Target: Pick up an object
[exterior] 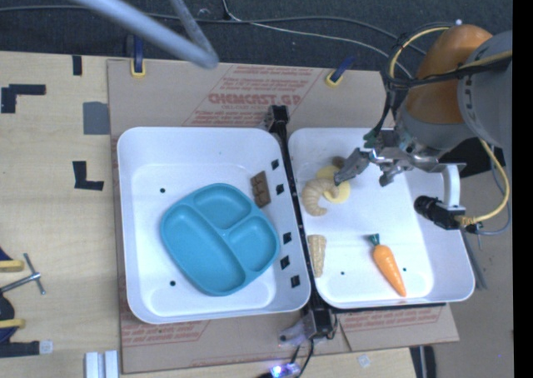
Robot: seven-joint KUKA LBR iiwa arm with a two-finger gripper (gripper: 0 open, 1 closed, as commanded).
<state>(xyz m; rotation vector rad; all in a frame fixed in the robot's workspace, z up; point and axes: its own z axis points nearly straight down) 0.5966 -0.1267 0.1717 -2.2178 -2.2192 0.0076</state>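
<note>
The grey metal gripper (369,166) hangs over the upper part of the right bin (433,289), its two dark fingers spread apart with nothing between them; one fingertip sits just beside a pale, ridged croissant (319,194) curled against a yellow piece; lower lies an orange tapered carrot (388,268) with a green tip; a beige ridged cone (317,253) rests near the divider; the left bin (141,151) holds a smooth blue sectioned plate (218,237) and a small brown block (261,189).
</note>
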